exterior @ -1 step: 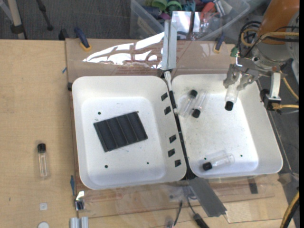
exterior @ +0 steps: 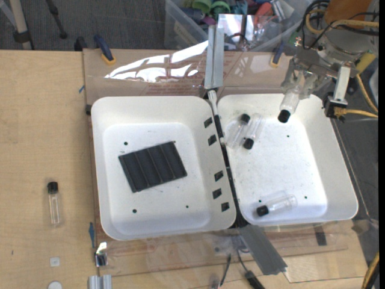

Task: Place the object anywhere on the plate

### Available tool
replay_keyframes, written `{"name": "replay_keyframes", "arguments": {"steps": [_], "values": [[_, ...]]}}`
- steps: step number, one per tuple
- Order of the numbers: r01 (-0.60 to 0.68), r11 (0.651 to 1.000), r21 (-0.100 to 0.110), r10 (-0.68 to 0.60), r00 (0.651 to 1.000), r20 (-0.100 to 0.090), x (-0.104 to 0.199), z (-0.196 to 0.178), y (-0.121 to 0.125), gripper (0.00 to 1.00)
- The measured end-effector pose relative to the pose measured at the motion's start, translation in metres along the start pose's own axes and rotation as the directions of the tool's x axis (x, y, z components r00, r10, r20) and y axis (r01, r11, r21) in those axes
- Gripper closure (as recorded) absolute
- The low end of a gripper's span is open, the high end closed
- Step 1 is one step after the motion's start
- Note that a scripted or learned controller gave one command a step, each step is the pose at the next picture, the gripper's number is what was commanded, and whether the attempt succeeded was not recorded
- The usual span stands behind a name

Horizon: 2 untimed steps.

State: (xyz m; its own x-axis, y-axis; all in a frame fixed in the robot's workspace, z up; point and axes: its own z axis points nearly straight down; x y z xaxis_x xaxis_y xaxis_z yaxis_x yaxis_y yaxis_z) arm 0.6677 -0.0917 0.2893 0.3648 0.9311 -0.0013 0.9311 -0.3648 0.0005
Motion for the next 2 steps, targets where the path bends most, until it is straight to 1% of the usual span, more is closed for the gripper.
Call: {"name": "replay_keyframes", "arguments": {"steps": [1,2], "values": [[-0.180,0.984,0.000,0.180,0.984,0.000,0.077,-0.111,-0.031,1.00],[-0.093,0.996,0.000,0.093,0.996,0.000,0.138,-0.145,-0.060,1.00]]}}
